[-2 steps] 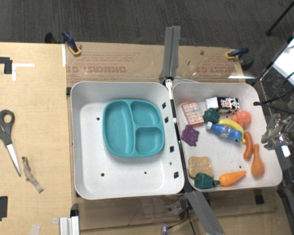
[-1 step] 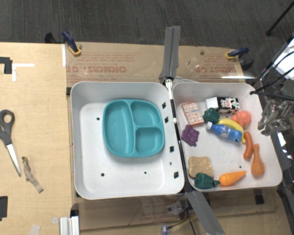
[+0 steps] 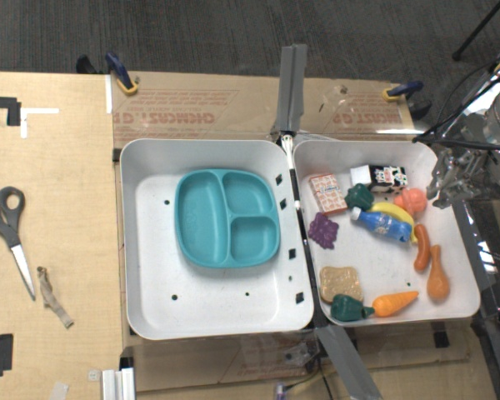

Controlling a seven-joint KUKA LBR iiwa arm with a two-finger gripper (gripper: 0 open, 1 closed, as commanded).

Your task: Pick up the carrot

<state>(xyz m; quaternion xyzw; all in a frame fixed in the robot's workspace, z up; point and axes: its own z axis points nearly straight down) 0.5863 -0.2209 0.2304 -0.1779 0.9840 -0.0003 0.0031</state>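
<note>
- Carrot (image 3: 394,303) lies at the near edge of the right bin (image 3: 465,248), green top pointing left, touching a dark green piece (image 3: 344,308) just below the toast (image 3: 341,283)
- End effector (image 3: 450,182) hovers at the bin's far right rim, well apart from the carrot; whether it is open or closed, I cannot tell
- Best approach, I judge: come down over the orange body, jaws across its narrow width, clear of the bin wall and the orange sausage (image 3: 422,247) nearby
</note>
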